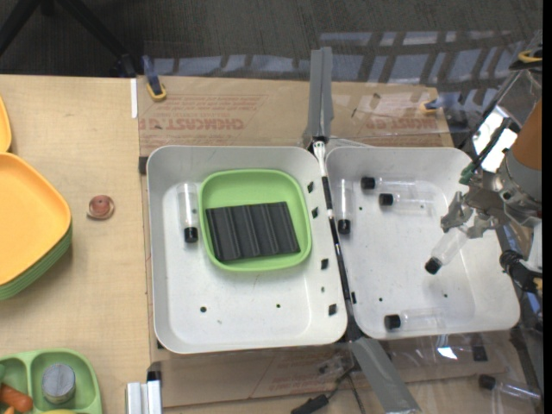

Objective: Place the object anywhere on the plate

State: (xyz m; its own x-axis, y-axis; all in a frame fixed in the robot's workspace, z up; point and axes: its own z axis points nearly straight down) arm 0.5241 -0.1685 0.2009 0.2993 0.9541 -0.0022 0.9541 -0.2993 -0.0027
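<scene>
**Tube held over the right bin, plate in the left**

Reading from your left: the left bin [172,317] carries a loose tube [187,214] lying just beside the green plate [216,192], which bears a dark ribbed insert [252,231]. In the right bin [483,313] several tubes lie scattered. At far right, note the hand [468,222] closed on a black-capped tube [444,253], tilted above that bin's floor, well apart from the plate.

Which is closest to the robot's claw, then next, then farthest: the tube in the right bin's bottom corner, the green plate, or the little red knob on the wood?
From the gripper:
1. Tube, right bin, front.
2. Green plate, left bin.
3. Red knob, far left on wood.
</scene>
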